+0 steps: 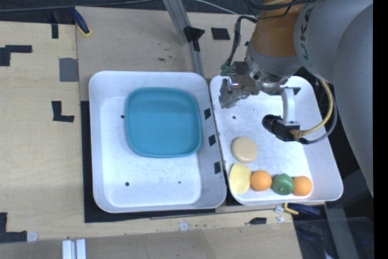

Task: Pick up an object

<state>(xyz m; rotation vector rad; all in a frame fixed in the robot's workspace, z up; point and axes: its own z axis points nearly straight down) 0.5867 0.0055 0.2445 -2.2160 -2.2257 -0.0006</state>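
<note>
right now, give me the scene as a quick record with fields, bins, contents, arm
left bin: holds a blue plate, lying flat
right bin: holds five small items near its front edge
items: beige round, behind the rest; then a front row from the left: yellow piece, orange ball, green piece, second orange ball
arm: reaches in from the right, orange band above the wrist
gripper: over the right bin's back left corner, apart from the items, holding nothing visible
jaws: open or shut cannot be told
</note>
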